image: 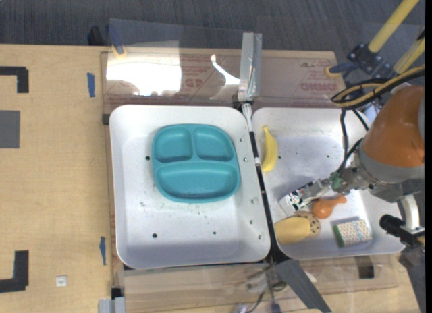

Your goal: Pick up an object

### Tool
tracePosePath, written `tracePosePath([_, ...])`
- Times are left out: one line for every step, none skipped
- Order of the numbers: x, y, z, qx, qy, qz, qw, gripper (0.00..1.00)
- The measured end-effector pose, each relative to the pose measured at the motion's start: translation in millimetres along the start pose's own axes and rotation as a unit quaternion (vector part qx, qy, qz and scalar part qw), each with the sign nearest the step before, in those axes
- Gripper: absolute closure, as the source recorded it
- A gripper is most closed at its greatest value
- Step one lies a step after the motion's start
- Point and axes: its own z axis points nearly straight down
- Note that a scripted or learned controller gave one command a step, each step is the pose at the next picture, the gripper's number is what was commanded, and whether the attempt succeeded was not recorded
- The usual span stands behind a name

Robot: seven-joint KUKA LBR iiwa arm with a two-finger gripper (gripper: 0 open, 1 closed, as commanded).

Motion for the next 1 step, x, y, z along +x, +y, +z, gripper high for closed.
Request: tracePosePath([8.8,-26.2,6.3,0.008,0.001,-0.077,0.9970,0.00])
